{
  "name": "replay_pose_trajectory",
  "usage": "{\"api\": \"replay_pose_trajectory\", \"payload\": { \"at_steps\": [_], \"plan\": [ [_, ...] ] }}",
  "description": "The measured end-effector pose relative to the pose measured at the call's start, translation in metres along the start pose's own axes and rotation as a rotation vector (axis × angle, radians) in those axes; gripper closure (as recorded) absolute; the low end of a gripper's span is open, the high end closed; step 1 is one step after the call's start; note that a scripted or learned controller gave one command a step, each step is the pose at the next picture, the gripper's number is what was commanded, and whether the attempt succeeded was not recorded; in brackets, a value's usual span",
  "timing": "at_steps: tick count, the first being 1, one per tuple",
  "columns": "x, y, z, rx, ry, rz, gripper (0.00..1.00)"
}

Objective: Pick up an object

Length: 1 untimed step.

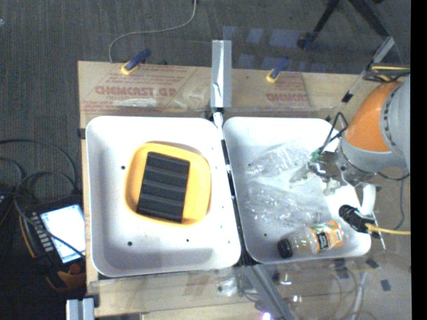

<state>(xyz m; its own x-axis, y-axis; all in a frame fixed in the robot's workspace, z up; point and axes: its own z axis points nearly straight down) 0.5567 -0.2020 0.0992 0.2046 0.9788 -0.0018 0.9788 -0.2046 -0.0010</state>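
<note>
Bottle lies flat in the right bin (pixel 293 129) as the arm hangs at its right edge.

The bottle (pixel 313 239) rests along the near wall, long axis running left-right, dark cap pointing left. Crumpled clear plastic (pixel 277 189) lies behind it. The gripper (pixel 330 172) sits above the bin's right side; its grip cannot be made out. A yellow tray (pixel 170 182) occupies the left bin (pixel 107 199).

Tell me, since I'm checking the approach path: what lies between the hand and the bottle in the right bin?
In the camera view, crumpled clear plastic and bare white bin floor lie between the hand and the bottle.
</note>
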Motion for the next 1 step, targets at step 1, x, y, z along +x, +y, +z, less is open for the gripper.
{"api": "replay_pose_trajectory", "payload": {
  "at_steps": [1],
  "plan": [
    [-0.0002, -0.0001, 0.0001, 0.000, 0.000, 0.000, 0.00]
  ]
}}
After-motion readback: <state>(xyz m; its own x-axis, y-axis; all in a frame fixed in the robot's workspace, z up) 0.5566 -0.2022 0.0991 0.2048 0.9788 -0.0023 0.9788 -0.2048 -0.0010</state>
